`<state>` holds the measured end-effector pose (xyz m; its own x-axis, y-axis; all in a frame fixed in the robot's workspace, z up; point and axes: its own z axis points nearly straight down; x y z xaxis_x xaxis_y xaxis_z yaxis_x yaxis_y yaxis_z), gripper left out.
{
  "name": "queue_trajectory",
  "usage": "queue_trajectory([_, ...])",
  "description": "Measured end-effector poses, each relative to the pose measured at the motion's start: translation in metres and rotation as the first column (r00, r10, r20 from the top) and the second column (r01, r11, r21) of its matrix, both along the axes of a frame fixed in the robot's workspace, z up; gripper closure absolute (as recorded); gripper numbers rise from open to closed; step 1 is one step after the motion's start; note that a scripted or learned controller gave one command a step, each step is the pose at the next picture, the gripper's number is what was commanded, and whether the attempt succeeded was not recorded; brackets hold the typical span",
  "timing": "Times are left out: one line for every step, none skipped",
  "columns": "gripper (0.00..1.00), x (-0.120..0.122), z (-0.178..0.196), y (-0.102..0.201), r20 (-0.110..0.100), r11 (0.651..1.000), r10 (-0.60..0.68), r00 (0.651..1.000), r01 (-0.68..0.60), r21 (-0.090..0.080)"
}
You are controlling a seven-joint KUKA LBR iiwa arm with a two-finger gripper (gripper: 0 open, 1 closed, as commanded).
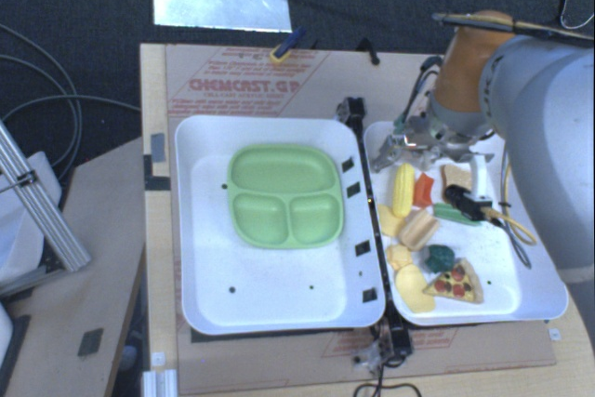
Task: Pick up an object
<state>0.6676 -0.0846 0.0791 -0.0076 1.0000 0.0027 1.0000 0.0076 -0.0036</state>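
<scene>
Camera view | I saw the gripper (402,147) over the right bin (535,293), finger state unreadable | corn cob (403,187) lay just below it beside the carrot (423,190) | I judged it light, rigid, slick plastic; pinch across its middle.

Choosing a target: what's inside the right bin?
Right bin: corn cob, pizza slice, more toy food. The arm covers its far right corner, hiding anything beneath.
</scene>
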Motion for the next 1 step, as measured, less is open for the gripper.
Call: queue_trajectory([1.00,0.0026,0.0171,-0.0035,0.009,1.000,-0.001,1.000,0.001,-0.003])
